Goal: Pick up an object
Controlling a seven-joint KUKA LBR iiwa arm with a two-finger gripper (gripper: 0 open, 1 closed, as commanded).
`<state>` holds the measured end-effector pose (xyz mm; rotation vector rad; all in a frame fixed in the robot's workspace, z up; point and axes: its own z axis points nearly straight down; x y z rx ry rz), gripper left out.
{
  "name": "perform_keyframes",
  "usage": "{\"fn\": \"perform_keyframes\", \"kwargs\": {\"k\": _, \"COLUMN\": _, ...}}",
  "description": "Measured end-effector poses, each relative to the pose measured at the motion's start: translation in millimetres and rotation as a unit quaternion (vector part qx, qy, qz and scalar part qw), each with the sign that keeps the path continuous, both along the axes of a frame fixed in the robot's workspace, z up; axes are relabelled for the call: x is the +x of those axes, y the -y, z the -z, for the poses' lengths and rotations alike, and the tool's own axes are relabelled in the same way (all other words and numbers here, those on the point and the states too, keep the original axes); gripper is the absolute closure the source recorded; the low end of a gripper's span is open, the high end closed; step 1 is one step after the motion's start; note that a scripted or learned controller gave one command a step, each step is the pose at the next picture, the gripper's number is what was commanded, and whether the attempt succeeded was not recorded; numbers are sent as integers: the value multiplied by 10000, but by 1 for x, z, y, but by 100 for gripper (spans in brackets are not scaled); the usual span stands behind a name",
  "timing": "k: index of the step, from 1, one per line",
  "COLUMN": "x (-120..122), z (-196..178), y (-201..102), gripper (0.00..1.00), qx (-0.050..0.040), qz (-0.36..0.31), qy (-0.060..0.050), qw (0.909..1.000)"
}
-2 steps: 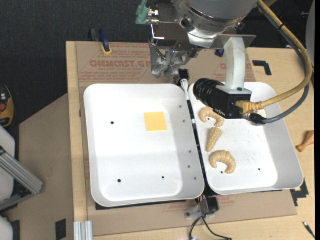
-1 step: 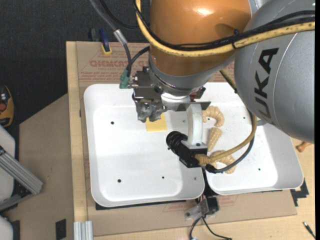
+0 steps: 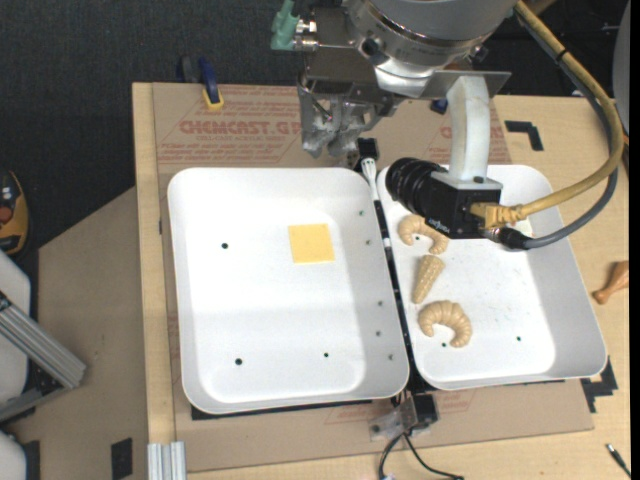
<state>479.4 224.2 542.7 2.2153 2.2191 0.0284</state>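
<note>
My fingers (image 3: 335, 133) hang over the worktop's far edge, their spread impossible to tell; nearest prize, a croissant (image 3: 445, 322) in the right bin (image 3: 560, 298) toward the near edge, looks light, rigid, curved, best pinched across its thick middle.

The arm reaches in from the top right, its gripper (image 3: 338, 133) hanging at the far edge, fingers hard to make out.
</note>
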Motion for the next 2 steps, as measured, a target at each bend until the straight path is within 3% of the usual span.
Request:
{"fn": "perform_keyframes", "kwargs": {"k": 1, "x": -2, "z": 139, "y": 0, "gripper": 100, "qx": -78, "qz": 15, "qy": -157, "qw": 9998}}
{"fn": "perform_keyframes", "kwargs": {"k": 2, "x": 8, "z": 16, "y": 0, "gripper": 100, "qx": -9, "qz": 1, "qy": -12, "qw": 10000}}
